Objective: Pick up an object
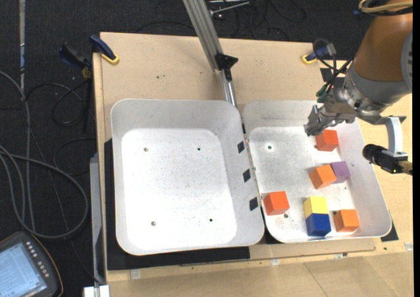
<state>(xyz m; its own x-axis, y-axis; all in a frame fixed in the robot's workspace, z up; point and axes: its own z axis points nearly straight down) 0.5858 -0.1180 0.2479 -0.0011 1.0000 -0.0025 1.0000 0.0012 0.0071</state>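
1. Seven blocks lie in the right bin (367,178); the left bin (131,125) sits alongside it, their rims touching down the middle of the bench.
2. The gripper (319,125) has its tip low at the far side of the right bin, just beside an orange block (327,139) and seemingly touching its upper left corner. That block looks like the target, judging by how close the tip is.
3. Whether the gripper is open or closed cannot be told: the wrist and cabling hide its tip from this slanted view, and no block is seen caught in it.
4. The other blocks are spread toward the near right corner. A second orange block (322,176) touches a purple block (340,170); a yellow block (315,206) rests against a blue block (318,223), with a third orange (346,220) just beside them, and a fourth orange (276,202) lies apart near the left wall.
5. The target stands clear of these neighbours, which likely makes it the easiest grasp, since nothing crowds its sides.
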